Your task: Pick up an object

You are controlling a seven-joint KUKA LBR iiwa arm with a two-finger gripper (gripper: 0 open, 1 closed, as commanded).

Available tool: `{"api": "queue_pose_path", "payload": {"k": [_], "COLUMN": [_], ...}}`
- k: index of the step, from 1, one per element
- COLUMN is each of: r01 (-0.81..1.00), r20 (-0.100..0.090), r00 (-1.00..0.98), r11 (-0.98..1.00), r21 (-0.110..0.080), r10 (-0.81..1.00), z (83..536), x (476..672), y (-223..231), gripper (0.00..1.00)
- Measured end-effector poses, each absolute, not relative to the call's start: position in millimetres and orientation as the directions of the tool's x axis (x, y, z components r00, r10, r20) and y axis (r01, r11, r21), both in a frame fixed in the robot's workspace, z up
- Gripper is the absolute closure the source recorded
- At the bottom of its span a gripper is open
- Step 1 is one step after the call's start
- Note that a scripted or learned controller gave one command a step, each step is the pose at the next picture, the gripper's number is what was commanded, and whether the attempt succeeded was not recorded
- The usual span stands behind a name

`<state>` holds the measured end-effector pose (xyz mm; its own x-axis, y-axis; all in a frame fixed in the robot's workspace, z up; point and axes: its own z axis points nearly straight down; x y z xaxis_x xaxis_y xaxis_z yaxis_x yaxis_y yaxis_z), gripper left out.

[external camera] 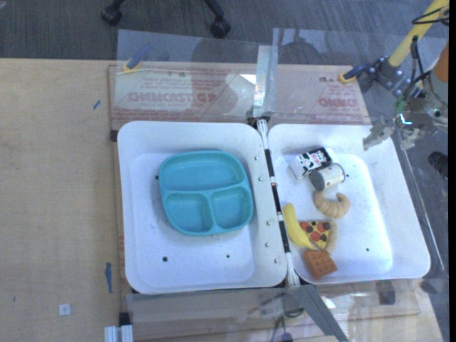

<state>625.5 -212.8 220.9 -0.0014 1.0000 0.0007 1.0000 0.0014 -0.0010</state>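
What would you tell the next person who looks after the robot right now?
Gripper: at the right bin's upper right corner, over the rim, holding nothing that I can see; fingers too unclear to judge.
Right bin: black-and-white carton, grey can, croissant, banana, pizza slice and waffle, all clustered on its left side.
Left bin: a teal divided plate.
Done: nothing picked up yet.
Left: reach in, close on one toy and lift it.

arm (427, 84) cut off at right edge, end effector (381, 132) blurred
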Motion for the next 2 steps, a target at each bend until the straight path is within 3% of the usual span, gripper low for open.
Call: {"api": "queue_pose_path", "payload": {"k": [1,2], "r01": [1.0,1.0], "r20": [0.0,-0.001], "r00": [-0.003,-0.001], "r11": [0.003,0.001], "r21": [0.0,0.008], "r10": [1.0,1.0], "z": [130,89], "x": [589.2,587.9], "y": [-157,-109], "gripper": [0.0,0.0]}}
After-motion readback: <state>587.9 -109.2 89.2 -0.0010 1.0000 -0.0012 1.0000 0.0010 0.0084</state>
